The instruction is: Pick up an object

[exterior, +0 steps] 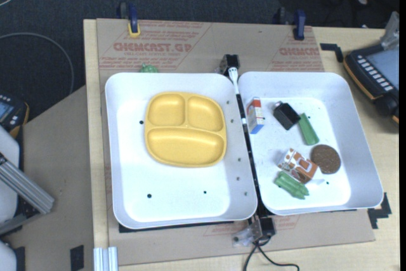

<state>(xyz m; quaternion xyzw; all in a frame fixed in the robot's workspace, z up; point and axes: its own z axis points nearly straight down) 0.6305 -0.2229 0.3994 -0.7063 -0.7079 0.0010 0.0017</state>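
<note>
A yellow divided plate [186, 129] sat alone in the left bin [127, 193]. The right bin [361, 193] held a brown disc [325, 158], black block [286, 115] and green stick [308, 129].

Robot's kit at the bench's right edge

From where I stand, the piece of the robot's own hardware I can make out is a handheld control pad [375, 75]. It has a dark grey casing edged with an orange-yellow rim, and rows of small pale keys run across its slanted face. A light grey knob sits at its top corner. Any markings are too small to read.
</note>
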